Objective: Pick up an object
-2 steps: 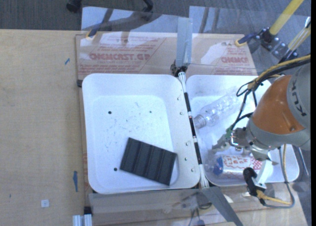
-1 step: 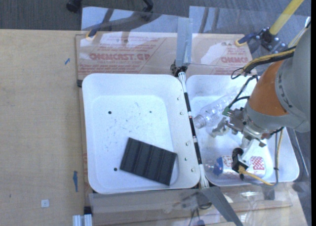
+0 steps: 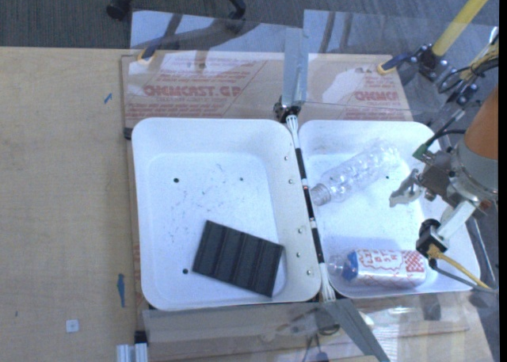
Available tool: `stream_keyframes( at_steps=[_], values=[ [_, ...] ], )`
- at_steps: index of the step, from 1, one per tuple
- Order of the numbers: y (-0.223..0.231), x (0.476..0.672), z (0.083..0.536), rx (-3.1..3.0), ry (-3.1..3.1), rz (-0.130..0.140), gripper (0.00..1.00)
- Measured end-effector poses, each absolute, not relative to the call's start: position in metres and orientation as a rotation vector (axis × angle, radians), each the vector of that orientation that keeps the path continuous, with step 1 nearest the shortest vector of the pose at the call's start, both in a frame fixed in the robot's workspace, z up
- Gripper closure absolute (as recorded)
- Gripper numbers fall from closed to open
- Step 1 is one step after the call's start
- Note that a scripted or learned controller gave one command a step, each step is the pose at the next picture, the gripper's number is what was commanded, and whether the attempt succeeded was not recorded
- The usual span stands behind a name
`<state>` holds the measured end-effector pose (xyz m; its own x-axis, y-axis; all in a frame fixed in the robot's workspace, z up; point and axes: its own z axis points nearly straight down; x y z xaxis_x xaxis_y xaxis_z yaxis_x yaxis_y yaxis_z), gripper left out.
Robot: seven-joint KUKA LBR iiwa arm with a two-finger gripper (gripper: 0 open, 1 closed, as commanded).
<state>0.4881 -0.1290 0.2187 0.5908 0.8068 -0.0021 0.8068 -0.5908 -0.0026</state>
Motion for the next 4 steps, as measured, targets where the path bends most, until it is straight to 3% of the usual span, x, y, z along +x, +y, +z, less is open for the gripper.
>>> stream_keyframes(
  at_steps=[1, 2, 3, 4],
  values=[
    [-0.106, 0.481, 0.115, -2.815, -1.395, 0.004, 0.0],
    [-0.122, 0.479, 0.156, -2.661, -1.672, 0.003, 0.0],
    [-0.112, 0.481, 0.088, -2.504, -1.903, -0.007, 0.0],
    [-0.174, 0.484, 0.114, -2.495, -1.91, 0.002, 0.0]
  ],
)
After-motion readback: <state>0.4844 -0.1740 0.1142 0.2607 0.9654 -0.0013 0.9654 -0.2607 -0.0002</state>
